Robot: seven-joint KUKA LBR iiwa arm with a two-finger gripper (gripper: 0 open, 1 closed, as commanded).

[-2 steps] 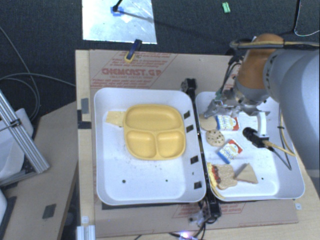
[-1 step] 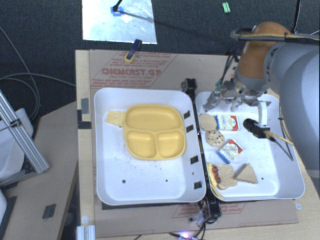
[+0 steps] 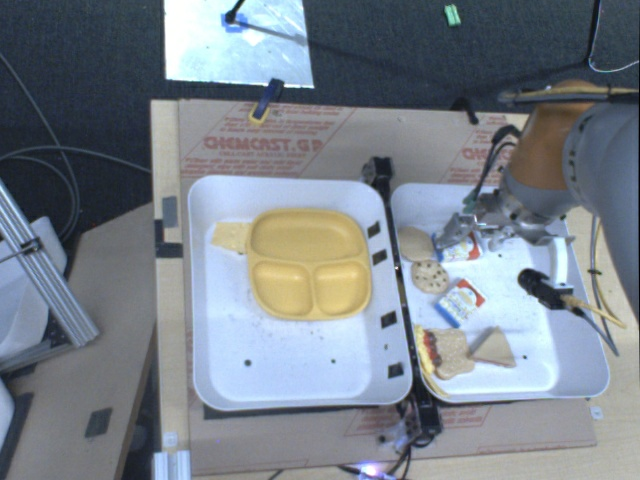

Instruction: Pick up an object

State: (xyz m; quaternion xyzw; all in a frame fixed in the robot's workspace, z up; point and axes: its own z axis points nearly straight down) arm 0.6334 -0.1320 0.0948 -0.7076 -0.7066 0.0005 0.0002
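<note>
My gripper [image 3: 455, 236] hangs low over the back left part of the right bin [image 3: 575, 368]. It is right above a small red, white and blue carton [image 3: 464, 253], which it partly hides. Whether it touches the carton is unclear. A second carton of the same kind [image 3: 460, 301] lies in the middle of the bin. A plain tan biscuit [image 3: 414, 242] and a chocolate-chip cookie [image 3: 429, 275] lie just left of the gripper. A toy sandwich [image 3: 447, 353] and a toast triangle [image 3: 494, 348] lie by the front wall.
The left bin [image 3: 215, 368] holds a yellow divided tray [image 3: 305, 263] with a pale yellow slice [image 3: 230, 236] at its left edge. The arm [image 3: 570, 158] reaches in over the right bin's back right corner. A black divider [image 3: 395, 268] runs between the bins.
</note>
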